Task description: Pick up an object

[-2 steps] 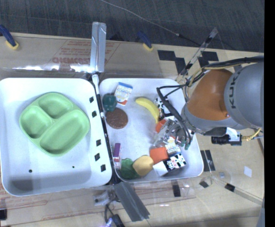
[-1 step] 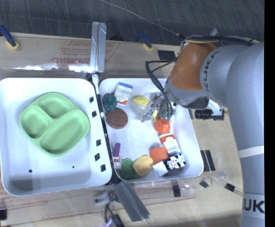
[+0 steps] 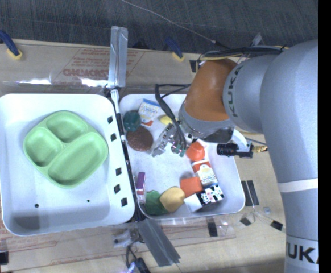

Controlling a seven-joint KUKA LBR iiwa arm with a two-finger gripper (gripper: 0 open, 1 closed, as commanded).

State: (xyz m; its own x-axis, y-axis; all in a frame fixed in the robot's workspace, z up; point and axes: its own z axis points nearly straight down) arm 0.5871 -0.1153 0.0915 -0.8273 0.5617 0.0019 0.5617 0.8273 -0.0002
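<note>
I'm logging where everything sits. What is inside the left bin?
The left bin holds a green divided plate with three compartments, lying flat with nothing visible in them. Whatever is beneath the plate is covered and cannot be seen.

You get even, fairly bright overhead light; the left bin (image 3: 6,152) glares white, soft shadow sits in its near-left corner, and detail is slightly blurred throughout.

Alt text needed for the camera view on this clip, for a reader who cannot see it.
A grey robot arm reaches from the right into the right bin, its gripper low among small items beside a brown round object. An orange-capped bottle, a yellow lump and a green toy lie nearby. The left bin holds a green divided plate.
</note>
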